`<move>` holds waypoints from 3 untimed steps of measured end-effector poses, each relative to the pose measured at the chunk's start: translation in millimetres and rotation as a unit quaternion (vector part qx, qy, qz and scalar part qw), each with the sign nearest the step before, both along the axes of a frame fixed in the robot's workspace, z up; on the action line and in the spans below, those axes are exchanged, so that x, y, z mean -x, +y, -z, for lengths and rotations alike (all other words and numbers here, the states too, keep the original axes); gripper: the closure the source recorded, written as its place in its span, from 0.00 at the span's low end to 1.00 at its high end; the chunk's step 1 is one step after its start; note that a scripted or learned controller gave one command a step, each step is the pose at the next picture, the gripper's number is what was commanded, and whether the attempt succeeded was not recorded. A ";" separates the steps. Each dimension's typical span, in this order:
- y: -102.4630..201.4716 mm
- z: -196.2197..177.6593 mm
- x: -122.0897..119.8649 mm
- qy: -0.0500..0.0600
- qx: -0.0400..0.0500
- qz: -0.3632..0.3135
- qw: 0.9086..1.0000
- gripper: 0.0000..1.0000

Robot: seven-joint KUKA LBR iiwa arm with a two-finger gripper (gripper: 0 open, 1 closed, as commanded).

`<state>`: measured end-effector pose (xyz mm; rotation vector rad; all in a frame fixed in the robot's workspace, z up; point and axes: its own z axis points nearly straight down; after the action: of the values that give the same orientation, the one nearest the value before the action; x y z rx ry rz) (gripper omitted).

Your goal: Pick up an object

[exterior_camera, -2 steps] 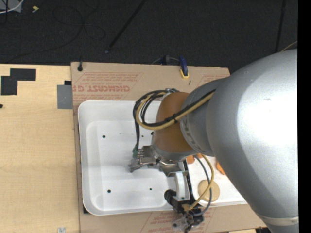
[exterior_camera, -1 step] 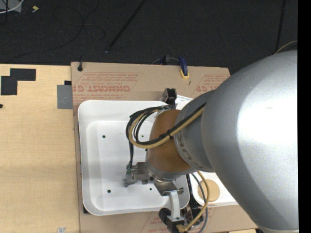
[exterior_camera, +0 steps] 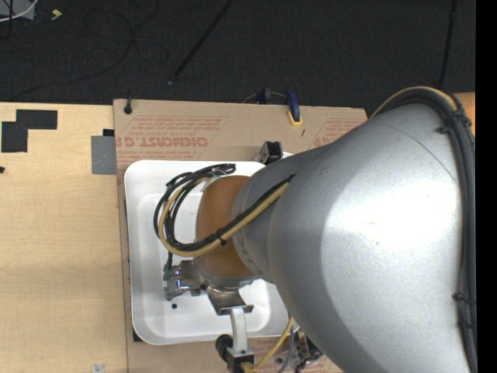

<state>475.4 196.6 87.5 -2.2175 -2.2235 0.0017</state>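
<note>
The arm (exterior_camera: 365,239) is seen lowered into the left white bin (exterior_camera: 147,286), its end effector's state cannot be told, and no object is seen lifted or located.

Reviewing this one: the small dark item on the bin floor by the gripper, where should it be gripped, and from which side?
The dark item is too small to show its shape. It lies low on the bin floor, away from the walls and next to the gripper. So probably grip across its whole body, coming straight down from above.
</note>
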 end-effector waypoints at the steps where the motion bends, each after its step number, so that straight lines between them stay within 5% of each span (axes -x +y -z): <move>1: 39.8 -21.5 -37.6 -0.001 0.000 0.000 1.000 0.00; 2: 45.7 1.5 -105.7 0.001 0.002 0.000 1.000 0.00; 3: 45.2 0.9 -140.1 0.002 0.002 0.000 1.000 0.00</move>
<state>615.5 241.8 86.6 -2.2183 -2.2241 0.0102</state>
